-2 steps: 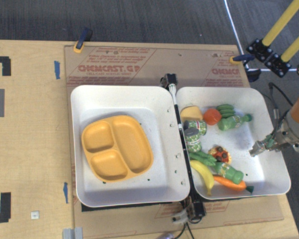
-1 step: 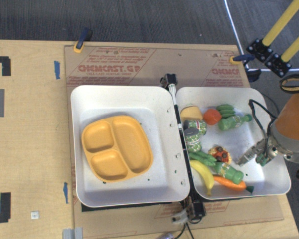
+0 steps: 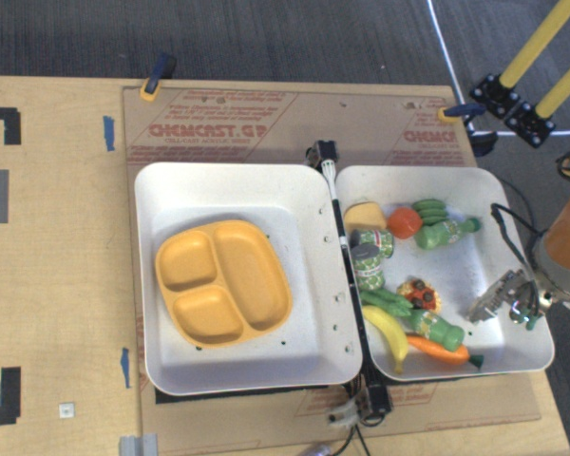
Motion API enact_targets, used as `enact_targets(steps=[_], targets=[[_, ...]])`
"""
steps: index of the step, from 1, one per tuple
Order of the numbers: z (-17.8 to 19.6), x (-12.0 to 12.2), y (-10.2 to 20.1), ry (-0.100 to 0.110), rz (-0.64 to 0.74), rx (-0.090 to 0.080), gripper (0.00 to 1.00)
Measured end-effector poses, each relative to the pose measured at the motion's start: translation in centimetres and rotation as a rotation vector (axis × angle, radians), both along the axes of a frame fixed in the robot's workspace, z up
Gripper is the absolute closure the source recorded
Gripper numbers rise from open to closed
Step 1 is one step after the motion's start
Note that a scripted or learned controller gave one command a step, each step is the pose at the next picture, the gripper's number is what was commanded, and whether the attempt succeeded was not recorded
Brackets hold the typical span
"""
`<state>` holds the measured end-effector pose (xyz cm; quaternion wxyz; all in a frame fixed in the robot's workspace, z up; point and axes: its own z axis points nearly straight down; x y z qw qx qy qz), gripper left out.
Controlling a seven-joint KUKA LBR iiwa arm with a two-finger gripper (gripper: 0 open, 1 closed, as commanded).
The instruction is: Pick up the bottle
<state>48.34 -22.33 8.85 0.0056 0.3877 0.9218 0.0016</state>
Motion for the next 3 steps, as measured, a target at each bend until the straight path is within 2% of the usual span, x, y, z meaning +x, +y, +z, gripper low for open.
enact_targets(steps=[1,2,3], targets=[[-0.1,-0.2,0.0,0.006,0.001,0.002,0.00],[1.1,0.2,-0.2,-0.010,-0.002,-0.007,1.00],[1.1,0.2,-0.2,-0.010,-0.002,-0.007,0.00]])
